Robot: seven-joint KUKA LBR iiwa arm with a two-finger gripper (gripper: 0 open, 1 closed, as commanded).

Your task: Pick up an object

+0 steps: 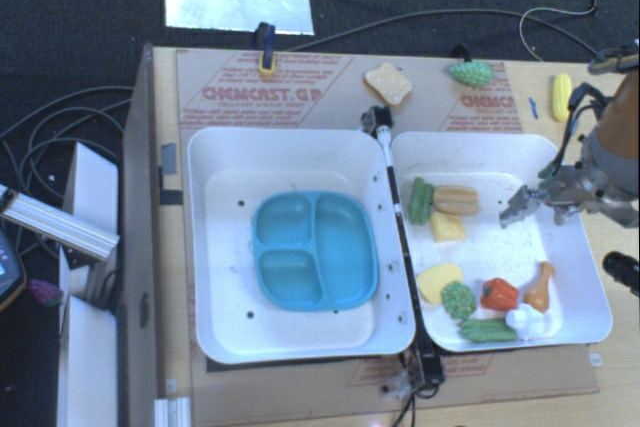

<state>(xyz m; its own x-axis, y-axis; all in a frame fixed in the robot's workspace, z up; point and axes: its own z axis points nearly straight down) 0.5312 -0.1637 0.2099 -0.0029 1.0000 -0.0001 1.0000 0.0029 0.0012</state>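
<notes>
- End effector: hangs over the right bin, near its right wall, above bare white floor. Whether it is open or closed cannot be told from here; nothing is seen gripped.
- Candidate objects: toy foods lie in two loose groups in the right bin, all apart from the end effector.
- Upper group: a green pod, a tan bread roll and a yellow block, touching or nearly so.
- Lower group: a pale yellow piece, a green knobbly piece, a red pepper, an orange drumstick, a white piece and a green cucumber, packed along the near wall.
- Appearance: small, smooth, rounded plastic shapes in bright colours; likely light and slippery.
- Risk one: a straight descent from this position would probably meet bare floor, since no object lies directly beneath.
- Risk two: crowding in the lower group could make the end effector strike a neighbour and push the target aside.
- Risk three: rounded pieces may squirt out on closing; those against the wall leave little clearance.
- Left bin: holds a blue divided tray.
- Table: a bread slice, a green piece and a yellow piece lie beyond the bins.
</notes>
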